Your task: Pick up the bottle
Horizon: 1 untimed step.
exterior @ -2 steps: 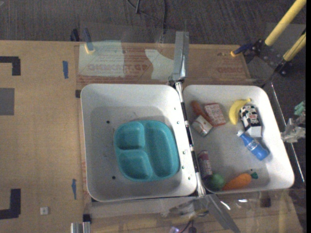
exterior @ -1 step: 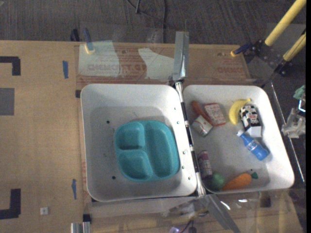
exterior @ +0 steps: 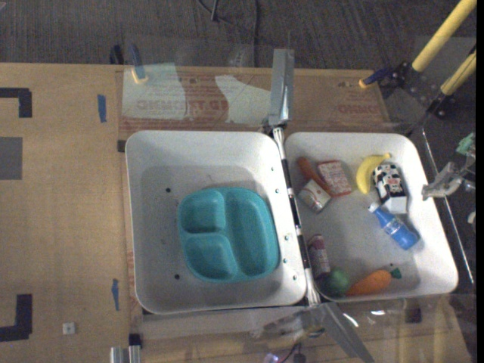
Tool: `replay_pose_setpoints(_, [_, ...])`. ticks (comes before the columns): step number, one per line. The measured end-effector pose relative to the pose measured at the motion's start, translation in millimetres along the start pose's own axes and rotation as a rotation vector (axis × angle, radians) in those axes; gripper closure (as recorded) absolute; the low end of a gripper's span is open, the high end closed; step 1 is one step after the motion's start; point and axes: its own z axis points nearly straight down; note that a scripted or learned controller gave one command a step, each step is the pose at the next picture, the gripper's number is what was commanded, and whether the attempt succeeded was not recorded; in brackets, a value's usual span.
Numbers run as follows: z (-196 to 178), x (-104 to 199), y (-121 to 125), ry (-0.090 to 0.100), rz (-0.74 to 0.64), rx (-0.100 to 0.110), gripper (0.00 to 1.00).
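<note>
Carrot (exterior: 370, 282) and green ball (exterior: 338, 280): right bin's (exterior: 435, 259) near wall. Blue bottle (exterior: 396, 229): lying flat mid-bin, cap at 10 o'clock, loose among the clutter, likely tipped in. Gripper (exterior: 446, 181): at 2 o'clock from bottle, over the bin's right rim, apart from it, nothing seen held; finger opening unreadable. Teal tray (exterior: 227, 234): left bin.

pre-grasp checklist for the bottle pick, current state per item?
1. Target located: ok. The blue bottle lies on its side in the right bin.
2. Space around it: not ok. Its cap end sits right by the black-and-white carton.
3. Top access: ok. Nothing lies over the bottle.
4. Gripper position: not ok. The gripper is at the bin's right rim, beside the bottle, not over it.
5. Finger state: cannot tell, too blurred.
6. Other items: ok. The carrot and banana lie apart from the bottle.
</note>
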Motion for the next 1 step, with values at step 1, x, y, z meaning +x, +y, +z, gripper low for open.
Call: replay_pose_setpoints(1, [-20.4, 15.6, -9.1, 0.0, -0.1, -0.001, 0.0])
